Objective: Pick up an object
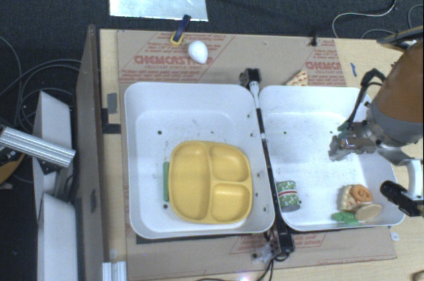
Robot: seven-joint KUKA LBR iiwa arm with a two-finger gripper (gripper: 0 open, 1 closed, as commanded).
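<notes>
Overhead view of the table (218, 51), read from left to right. The left bin (149, 107) holds a yellow tray (211, 181) with three compartments, lying flat toward the near side; a thin green strip (165, 181) lies just beside its left edge. Behind the bins, on the cardboard sheet, a white egg (198, 51) rests near a small yellow-and-blue clip (179, 30); both lie outside the bins and so probably outside the working area. A black divider (262, 140) runs between the two bins.

The right bin (298, 114) holds the candidate objects, all along its near wall: a small green-and-white can (287, 195) in the near left corner, just beside the divider, and a cluster of toy food (358, 201) toward the near right, with a green piece touching its left foot.

The tool (339, 148) hangs over the middle of the right bin, carried by the arm (403, 101) that enters from the right. It stands apart from both the can and the toy food, and nothing can be seen between its tips. Whether the tips are spread or closed cannot be told at this scale. Judged from this layout, the pick is not yet made: the tool is above bare bin floor, and the nearest target, the toy food, lies nearer the camera and slightly to the right. Its place against the wall may hinder a clean descent.
</notes>
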